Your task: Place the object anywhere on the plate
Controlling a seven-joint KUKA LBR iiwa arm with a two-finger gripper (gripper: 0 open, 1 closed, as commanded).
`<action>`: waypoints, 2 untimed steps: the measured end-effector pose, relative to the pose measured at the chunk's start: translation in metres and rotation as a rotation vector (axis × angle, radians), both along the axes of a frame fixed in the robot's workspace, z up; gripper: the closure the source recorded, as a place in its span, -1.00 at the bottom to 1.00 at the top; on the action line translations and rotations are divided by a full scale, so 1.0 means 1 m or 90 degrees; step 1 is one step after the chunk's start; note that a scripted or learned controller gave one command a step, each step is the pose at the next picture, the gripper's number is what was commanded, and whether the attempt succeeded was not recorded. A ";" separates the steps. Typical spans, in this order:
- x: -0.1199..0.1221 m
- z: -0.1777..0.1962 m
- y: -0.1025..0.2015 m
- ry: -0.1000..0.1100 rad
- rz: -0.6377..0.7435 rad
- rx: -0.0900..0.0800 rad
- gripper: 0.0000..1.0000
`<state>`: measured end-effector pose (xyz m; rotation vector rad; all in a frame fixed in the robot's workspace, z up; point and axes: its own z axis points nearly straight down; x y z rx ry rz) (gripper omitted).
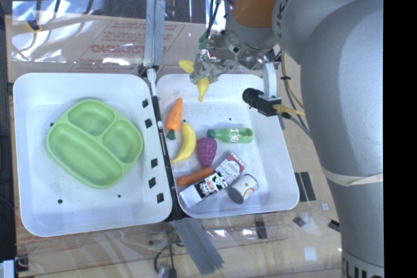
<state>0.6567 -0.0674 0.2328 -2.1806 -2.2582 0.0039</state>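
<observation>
Overhead, the arm (326, 42) reaches in from the right and bends down over the far edge of the right bin (277, 140), its orange band above the wrist. The gripper (203, 75) hangs low there, its fingers closed on a small yellow piece (202, 89) that dangles below them, clear of the bin floor; another bit of yellow (186, 66) shows just left of the fingers.

Leftmost, the left bin (32, 192) holds the green plate (94, 142), three compartments, lying flat near its middle. A row of black clips (155, 153) runs along the seam between the bins.

Across the seam, the right bin carries an orange carrot (173, 116), a banana (186, 143) touching its tip, a purple fruit (206, 151), a second carrot (194, 177), a green bottle (230, 135), a milk carton (218, 178) and a can (244, 189) on its side.

So the yellow piece sits in the gripper, above the right bin's far side, well apart from the plate.
</observation>
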 end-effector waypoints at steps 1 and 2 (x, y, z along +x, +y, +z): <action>-0.001 -0.042 0.053 0.001 0.035 0.000 1.00; -0.073 -0.018 0.133 0.000 0.015 0.000 1.00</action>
